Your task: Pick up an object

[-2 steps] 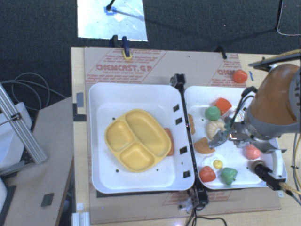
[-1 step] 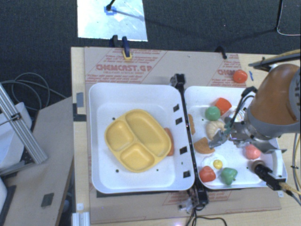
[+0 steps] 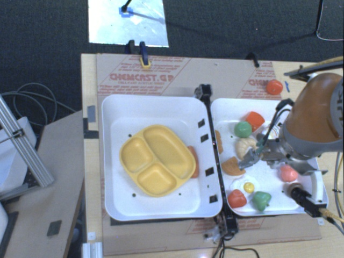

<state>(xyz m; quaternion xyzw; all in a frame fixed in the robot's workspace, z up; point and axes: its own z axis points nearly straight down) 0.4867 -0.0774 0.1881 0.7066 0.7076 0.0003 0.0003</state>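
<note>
The counter [image 3: 177, 69] is a pale wooden board with a sheet printed in red lettering laid over it, standing on dark carpet [image 3: 43, 31]. A shiny rectangular sheet [image 3: 128, 14] lies on the carpet beyond it. At left are a beige side table [image 3: 48, 165], grey cables [image 3: 32, 98] and a metal rail [image 3: 24, 144].

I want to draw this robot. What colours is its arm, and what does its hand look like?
The arm is fat and rounded, orange on top with a grey part below. A black cable loops along it. The gripper is small, thin, dark grey metal.
</note>
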